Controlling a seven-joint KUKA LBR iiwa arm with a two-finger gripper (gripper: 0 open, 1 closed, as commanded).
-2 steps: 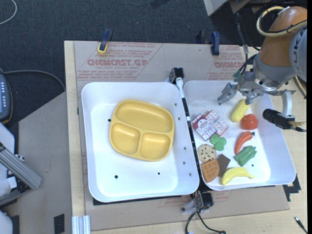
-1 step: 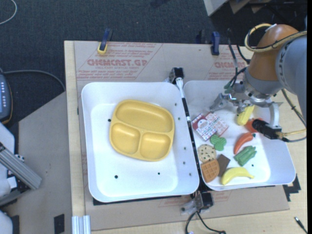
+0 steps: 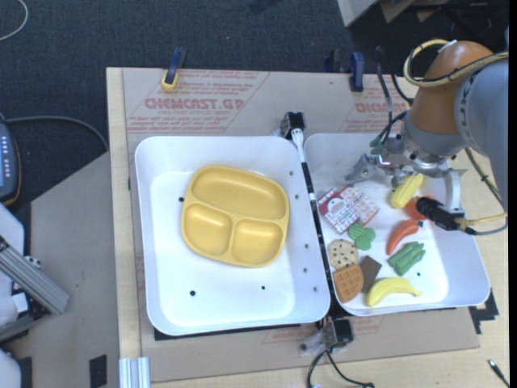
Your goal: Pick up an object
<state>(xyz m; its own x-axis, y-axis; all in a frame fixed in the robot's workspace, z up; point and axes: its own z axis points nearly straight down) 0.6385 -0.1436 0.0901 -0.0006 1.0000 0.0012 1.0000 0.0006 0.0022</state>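
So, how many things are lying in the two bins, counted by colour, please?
Yellow: 3 (divided plate, banana, corn-like piece)
Green: 2 (small piece, long pod)
Orange-red: 2 (carrot-like piece, red piece)
Brown or tan: 3 (cookie, waffle, dark square)
White-red: 1 (packet)
Total: 11

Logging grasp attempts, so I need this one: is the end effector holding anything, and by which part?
Cannot be told: the end effector sits low over the right bin, its tips hidden beside the yellow toy.

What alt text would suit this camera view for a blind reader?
A grey robot arm reaches over the right bin, which holds toy food including a banana. The left bin holds a yellow divided plate.
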